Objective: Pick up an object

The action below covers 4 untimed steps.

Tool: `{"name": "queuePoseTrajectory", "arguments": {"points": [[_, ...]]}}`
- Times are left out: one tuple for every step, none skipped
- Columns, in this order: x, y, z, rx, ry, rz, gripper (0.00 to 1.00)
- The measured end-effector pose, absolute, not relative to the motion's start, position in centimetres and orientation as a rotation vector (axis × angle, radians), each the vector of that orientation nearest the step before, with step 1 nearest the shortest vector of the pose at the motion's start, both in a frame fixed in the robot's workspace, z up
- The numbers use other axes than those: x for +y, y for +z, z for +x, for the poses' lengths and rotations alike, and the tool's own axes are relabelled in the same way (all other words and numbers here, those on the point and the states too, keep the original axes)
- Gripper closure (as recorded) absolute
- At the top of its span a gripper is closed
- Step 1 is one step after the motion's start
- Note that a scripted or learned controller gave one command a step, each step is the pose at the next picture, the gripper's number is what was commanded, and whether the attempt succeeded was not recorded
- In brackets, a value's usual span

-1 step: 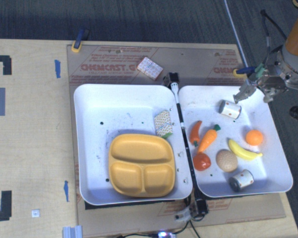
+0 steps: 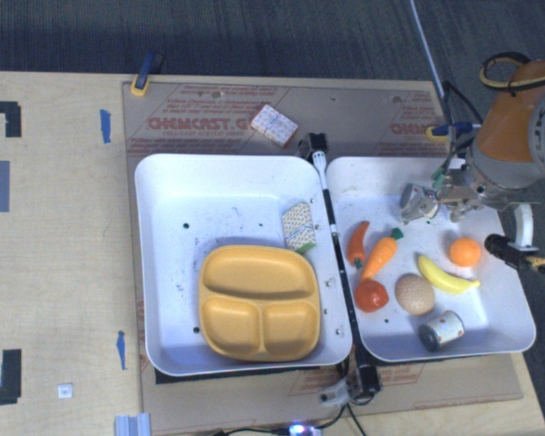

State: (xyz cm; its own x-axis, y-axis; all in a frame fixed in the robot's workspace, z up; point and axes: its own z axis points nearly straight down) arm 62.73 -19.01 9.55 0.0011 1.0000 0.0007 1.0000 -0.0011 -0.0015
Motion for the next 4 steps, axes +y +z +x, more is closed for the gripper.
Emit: {"name": "queuePoseTrajectory", "arguments": {"points": [[-13.1,8.6,60.4,-2.223,-0.003,-2.22,0.0],[-10.7,8.6,55.7,-2.223,-0.004,-2.224,0.0],[-10.8,9.7,55.8,-2.225,-0.007,-2.228,1.0],[-10.8,9.7,55.8,-2.225,-0.007,-2.227,0.0]]}}
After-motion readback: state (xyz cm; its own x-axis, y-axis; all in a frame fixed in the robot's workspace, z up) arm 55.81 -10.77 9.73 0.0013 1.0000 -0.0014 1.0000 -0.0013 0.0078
